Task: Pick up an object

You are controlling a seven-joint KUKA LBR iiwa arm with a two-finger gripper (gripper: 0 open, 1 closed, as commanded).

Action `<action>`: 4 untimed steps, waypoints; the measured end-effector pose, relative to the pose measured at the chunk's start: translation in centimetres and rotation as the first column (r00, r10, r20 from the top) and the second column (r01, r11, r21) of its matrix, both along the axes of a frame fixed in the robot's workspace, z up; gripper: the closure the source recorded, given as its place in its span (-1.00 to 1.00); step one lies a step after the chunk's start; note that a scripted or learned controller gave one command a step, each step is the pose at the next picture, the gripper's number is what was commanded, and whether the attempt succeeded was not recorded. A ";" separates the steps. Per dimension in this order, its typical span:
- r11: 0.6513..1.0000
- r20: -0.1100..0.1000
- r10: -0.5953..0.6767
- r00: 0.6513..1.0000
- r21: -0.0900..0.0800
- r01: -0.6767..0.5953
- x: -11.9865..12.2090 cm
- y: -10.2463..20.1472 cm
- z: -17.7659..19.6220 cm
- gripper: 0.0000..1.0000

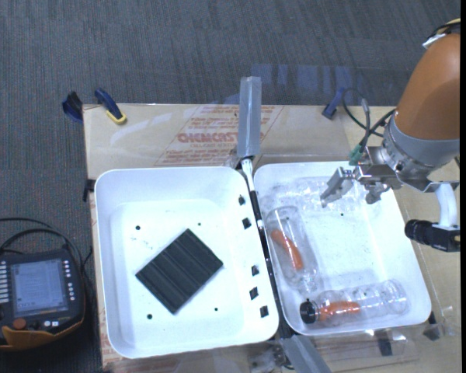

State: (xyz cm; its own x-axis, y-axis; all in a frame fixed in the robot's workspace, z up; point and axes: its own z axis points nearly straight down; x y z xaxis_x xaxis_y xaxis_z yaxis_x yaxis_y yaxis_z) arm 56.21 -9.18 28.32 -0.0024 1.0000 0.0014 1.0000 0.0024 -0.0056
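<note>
Lowest in the right bin [419,282], a clear bottle [356,305] is seen lying on its side, a second bottle [289,247] near the divider. Above the bin's far end the gripper [349,185] is held — fingers spread, nothing between them. A black ridged pad [179,270] lies in the left bin [113,208].

Your robot arm [431,92], grey with an orange band above the wrist, reaches in from the right and bends downward, ending in a gripper [349,189] whose two fingers [332,189] are spread apart, holding nothing.
</note>
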 end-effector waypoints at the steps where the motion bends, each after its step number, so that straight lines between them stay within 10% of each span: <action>1: 0.965 -0.002 -0.262 0.965 -0.001 0.262 -5.3 3.8 -3.3 -1.00; 2: 0.988 0.019 -0.157 0.987 0.009 0.157 -1.9 1.2 -15.8 -1.00; 3: 1.000 0.005 -0.019 1.000 0.002 0.019 -5.0 1.2 -19.3 -1.00; 4: 1.000 0.000 -0.026 1.000 0.003 0.026 -5.0 1.0 -18.5 1.00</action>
State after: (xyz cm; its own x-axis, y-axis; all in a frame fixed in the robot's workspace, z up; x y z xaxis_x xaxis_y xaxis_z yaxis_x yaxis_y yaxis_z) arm 51.17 -8.13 9.82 0.0236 0.9997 0.0049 0.9997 -0.0235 -0.0051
